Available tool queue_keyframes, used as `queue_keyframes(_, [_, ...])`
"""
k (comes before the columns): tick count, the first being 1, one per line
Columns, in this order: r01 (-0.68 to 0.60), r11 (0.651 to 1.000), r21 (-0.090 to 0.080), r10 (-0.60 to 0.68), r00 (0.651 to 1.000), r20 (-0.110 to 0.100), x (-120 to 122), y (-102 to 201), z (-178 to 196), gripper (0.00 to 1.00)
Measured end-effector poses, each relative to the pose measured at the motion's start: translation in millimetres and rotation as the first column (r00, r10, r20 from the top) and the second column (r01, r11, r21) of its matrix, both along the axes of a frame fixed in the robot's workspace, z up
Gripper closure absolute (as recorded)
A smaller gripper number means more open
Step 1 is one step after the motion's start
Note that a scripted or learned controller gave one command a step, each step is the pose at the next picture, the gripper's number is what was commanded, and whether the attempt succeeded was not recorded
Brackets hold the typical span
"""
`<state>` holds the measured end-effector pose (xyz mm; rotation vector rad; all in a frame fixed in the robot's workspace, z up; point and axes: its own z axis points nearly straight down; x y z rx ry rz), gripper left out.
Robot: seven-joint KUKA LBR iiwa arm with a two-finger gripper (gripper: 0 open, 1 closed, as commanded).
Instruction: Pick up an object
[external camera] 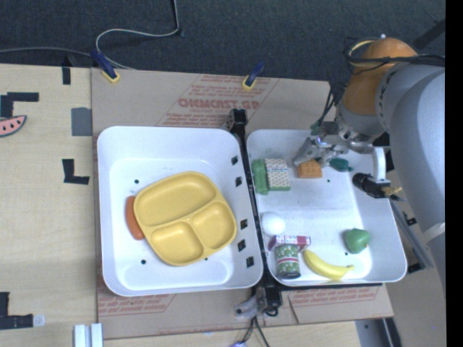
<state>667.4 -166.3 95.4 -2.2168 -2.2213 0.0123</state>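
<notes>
My gripper (316,152) hangs over the back of the right bin (329,207), reaching in from the right. A small orange block (309,170) lies just below it, very close or touching; I cannot tell which. A green-edged sponge (272,175) lies to the left of the block. Nearer the front are a white ball (273,223), a small can (287,257), a banana (325,265) and a green pear-like fruit (356,239). A teal piece (338,164) sits by the gripper's right side.
The left bin (116,165) holds a yellow divided plate (185,217) with an orange-red item (132,219) poking out at its left edge. The grey arm (419,143) covers the right bin's right wall. A black part (367,185) juts out there.
</notes>
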Motion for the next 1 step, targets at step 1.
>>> queue_keyframes(1, [-0.001, 1.0, 0.003, 0.001, 1.0, 0.009, 1.4, 61.2, 117.3, 1.0])
